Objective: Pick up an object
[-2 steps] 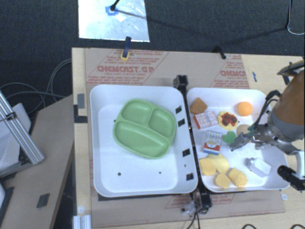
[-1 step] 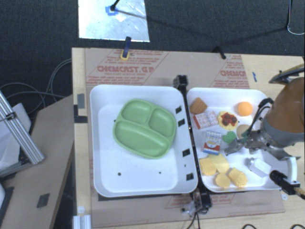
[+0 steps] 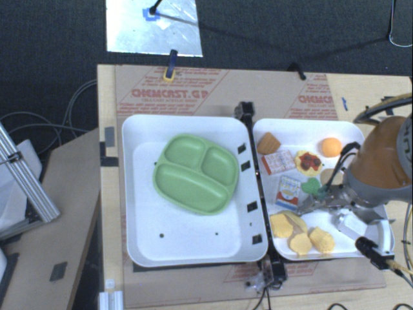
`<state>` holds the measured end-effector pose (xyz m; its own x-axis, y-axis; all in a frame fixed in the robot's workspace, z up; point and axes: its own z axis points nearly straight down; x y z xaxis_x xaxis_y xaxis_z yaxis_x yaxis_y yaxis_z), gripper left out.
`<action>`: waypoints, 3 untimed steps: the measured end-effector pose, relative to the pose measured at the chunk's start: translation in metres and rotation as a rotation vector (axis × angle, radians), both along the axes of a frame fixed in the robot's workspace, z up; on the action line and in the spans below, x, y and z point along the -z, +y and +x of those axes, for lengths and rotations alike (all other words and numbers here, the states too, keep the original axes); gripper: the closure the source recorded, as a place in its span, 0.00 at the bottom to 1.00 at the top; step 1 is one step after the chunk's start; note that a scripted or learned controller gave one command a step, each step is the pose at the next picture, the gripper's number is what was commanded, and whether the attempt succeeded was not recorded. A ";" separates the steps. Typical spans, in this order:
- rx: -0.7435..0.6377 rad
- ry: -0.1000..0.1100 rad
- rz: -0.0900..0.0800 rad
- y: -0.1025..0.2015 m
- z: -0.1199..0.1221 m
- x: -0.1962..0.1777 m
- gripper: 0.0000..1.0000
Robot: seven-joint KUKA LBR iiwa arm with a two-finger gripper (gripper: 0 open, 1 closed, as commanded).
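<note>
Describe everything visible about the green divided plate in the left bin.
The green plate is a pale green, matte tray that looks like plastic, with rounded corners and three recessed compartments: one long section along its lower side and two smaller ones above. It lies flat and turned at a slant on the floor of the left white bin, roughly central toward the upper half. Nothing rests in it, and it touches only the bin floor.

A green divided plate [image 3: 195, 173] lies in the left white bin [image 3: 139, 237] beside aluminium rails [image 3: 22, 173]

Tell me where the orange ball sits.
The orange ball lies in the right bin, near its far right corner, just right of the pizza toy.
</note>
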<state>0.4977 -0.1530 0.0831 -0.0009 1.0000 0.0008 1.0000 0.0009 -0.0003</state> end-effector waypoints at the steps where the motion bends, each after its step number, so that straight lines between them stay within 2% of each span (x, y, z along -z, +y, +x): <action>1: 0.000 -0.003 -0.001 0.000 0.001 -0.011 1.00; 2: -0.003 -0.005 -0.002 0.003 -0.003 -0.056 1.00; 3: -0.004 -0.008 -0.003 0.007 -0.001 -0.119 1.00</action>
<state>0.4969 -0.1458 0.2023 -0.0051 1.0000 -0.0021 1.0000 0.0051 0.0078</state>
